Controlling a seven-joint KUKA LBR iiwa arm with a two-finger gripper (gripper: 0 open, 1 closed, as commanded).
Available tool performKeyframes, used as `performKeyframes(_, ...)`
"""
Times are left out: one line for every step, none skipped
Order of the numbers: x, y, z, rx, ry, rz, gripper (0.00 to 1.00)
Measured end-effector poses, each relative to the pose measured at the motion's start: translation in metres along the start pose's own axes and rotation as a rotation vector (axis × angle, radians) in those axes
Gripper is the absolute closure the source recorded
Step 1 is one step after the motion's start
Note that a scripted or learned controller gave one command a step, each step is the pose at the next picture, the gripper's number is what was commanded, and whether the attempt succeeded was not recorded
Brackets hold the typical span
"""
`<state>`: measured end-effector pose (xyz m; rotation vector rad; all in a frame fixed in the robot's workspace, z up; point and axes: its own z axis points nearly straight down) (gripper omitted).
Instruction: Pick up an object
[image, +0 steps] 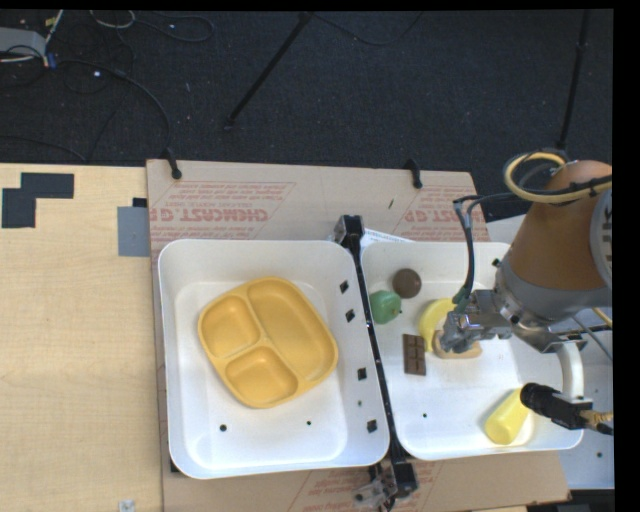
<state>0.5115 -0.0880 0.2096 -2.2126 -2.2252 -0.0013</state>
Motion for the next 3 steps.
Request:
performKeyframes(0.043,0.004,-0.005,0.0,-0.001,0.001,1.0)
performKeyframes(0.104,0.0,-0.006,0.003,0.0,0.0,1.0)
performKeyframes(0.157,0.008,-0.017,0.002,-0.001,0.0,1.0)
